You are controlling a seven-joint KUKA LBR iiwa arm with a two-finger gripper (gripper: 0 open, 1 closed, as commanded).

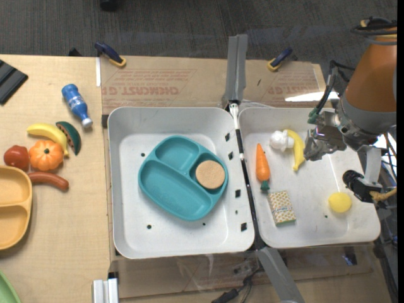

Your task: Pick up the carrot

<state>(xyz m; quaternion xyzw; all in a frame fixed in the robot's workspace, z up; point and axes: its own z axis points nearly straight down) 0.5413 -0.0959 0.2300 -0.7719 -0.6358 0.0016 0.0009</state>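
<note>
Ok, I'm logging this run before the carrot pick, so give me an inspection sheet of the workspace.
Surface: two white bins, left bin and right bin, on a cardboard-covered bench.
Job's things: carrot lies in the right bin near its left wall, untouched.
Clutter: right bin has banana, white lump, cracker, lemon; left bin has teal plate with cookie.
Grippers: gripper hovers by the banana, right of the carrot.
Cables: black cables along the arm.
Surroundings: toy food, bottle, clamps on the bench.
</note>
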